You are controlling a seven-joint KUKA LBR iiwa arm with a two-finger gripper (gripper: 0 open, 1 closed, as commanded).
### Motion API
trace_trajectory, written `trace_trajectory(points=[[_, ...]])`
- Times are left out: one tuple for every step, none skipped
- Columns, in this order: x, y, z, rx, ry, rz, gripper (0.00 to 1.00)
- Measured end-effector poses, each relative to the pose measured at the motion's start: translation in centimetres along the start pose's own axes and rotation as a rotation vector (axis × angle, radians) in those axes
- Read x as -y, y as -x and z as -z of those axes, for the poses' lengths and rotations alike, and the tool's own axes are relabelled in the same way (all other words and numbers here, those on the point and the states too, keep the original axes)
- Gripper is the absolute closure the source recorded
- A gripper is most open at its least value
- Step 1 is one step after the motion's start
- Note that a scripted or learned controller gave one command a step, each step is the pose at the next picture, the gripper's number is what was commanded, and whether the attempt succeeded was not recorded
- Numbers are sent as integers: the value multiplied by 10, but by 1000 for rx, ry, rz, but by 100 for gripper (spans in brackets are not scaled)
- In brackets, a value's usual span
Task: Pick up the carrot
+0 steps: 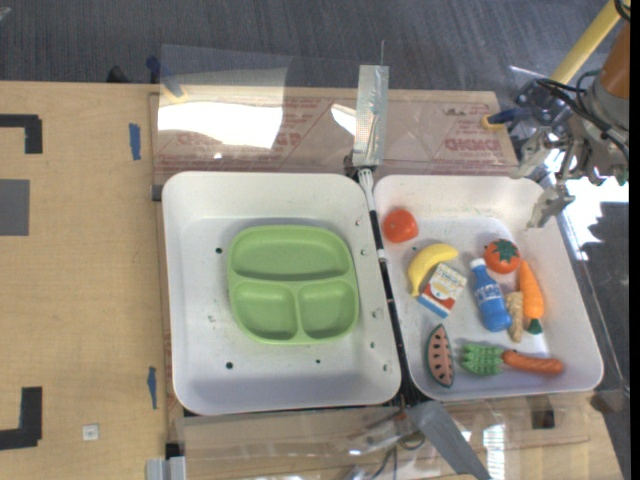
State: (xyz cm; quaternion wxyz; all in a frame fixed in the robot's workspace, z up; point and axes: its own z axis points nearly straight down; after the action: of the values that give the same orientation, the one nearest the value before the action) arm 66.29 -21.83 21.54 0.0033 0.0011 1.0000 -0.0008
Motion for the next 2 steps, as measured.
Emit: trace_trajectory(points=[[5,-40,-115,8,-3,150,0],[5,-104,-126,3,1,47,0]])
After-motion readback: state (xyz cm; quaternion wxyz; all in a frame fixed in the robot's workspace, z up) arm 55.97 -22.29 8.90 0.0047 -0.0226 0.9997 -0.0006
